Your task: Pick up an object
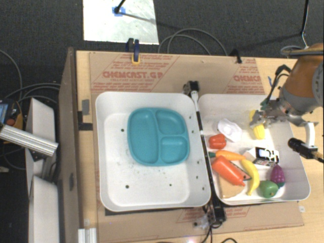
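Reaching in from the right, the grey arm with its orange band holds the two-finger gripper (259, 121) low over the back of the right-hand shallow white bin (298, 151), right at a small yellow corn-like toy (258, 131). That yellow piece sits just beneath the fingertips and looks like the likely target, but whether the tool stands wide, narrow or clamped on it cannot be told from this slant.

To do the pick well, my judgement is that the fingers should straddle the yellow toy across its narrow width, settle fully down around it before closing, and then rise straight up so it does not slip out.

Other things crowd the same bin: a crumpled white piece (230, 129) lies near the yellow toy toward the divider, a small red tomato-like toy (217, 141) sits below that, and a black-and-white toy car (266, 155) lies nearer the front. Further forward lie an orange carrot (229, 169), a yellow banana (251, 175), a purple fruit (277, 174) and a green round fruit (269, 188), bunched closely. None touches the yellow toy, so the approach looks open. The left-hand white bin (109, 151) carries a teal plastic divided plate (158, 136), well apart from the work.
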`<state>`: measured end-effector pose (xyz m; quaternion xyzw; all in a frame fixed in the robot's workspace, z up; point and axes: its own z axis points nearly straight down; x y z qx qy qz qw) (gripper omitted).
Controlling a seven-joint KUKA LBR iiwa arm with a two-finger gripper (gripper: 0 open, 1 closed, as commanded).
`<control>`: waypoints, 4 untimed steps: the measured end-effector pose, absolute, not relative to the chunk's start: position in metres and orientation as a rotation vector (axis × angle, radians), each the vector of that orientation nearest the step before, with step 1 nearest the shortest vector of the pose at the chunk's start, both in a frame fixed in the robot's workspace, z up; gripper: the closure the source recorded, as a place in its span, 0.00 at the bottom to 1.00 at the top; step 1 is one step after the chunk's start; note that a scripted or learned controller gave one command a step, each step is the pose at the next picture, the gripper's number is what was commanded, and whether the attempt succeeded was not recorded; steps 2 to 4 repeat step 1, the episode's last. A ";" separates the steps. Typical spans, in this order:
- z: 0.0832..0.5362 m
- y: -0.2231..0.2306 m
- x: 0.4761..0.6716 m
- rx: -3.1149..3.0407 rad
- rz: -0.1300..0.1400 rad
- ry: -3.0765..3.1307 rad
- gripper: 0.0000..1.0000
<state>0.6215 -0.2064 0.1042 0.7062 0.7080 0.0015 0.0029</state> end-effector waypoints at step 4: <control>0.192 -0.123 0.593 2.206 0.012 2.231 1.00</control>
